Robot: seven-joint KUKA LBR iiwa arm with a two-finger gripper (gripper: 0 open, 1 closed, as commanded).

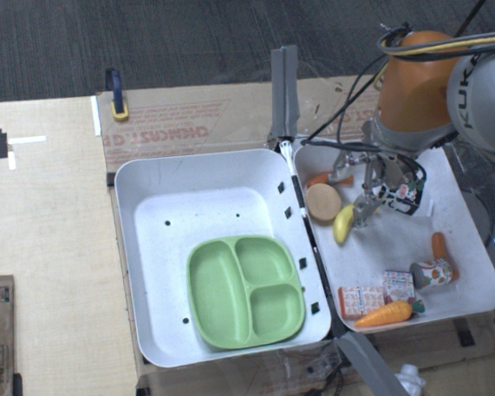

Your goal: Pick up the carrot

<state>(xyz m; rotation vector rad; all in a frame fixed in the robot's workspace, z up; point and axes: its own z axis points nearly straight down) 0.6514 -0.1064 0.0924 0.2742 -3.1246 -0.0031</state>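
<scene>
Running off the right edge of the view: the grey arm (482, 100), with only part of its lettering showing. Hiding the far right corner of the right bin (467, 302) behind the orange band (419, 80) and cables. Covering most of a small red-orange item (317, 179) near that bin's far left edge, behind the round tan piece (323, 202). Blurring too much to read: labels on the small cartons (374, 295) beside the carrot (385, 314). Gripper (371, 200) fingers lost among brackets and wiring; spread impossible to tell.

Green tray (244, 290); banana (344, 224); sausage (439, 245)
</scene>
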